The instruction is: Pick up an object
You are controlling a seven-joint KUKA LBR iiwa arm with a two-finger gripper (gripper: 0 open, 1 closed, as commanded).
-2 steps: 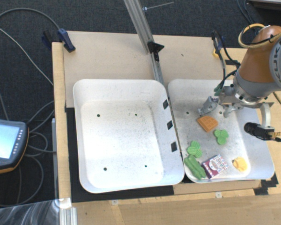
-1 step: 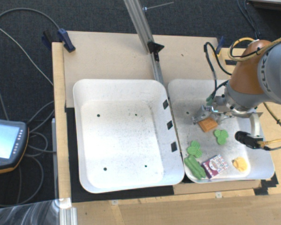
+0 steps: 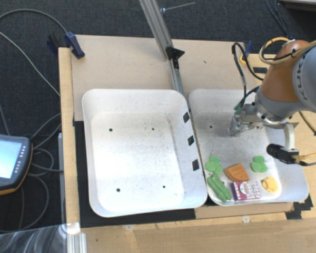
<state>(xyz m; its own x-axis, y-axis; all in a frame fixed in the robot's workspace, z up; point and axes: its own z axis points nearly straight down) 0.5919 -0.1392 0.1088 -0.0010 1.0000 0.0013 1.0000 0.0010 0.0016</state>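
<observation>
We see the claw over the right bin, apart from the green toys; its grip: cannot tell.

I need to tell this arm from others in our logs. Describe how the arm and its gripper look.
The arm is rounded and grey, with a wide orange band above the wrist. A small metal-grey gripper sits at its end. Black cables loop beside it, and a black part with an orange lead hangs below.

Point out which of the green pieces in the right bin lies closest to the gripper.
The small green piece at the right of the cluster, beside the orange piece. It lies almost below the gripper; the other two green pieces sit farther left, by the bin's left wall.
</observation>
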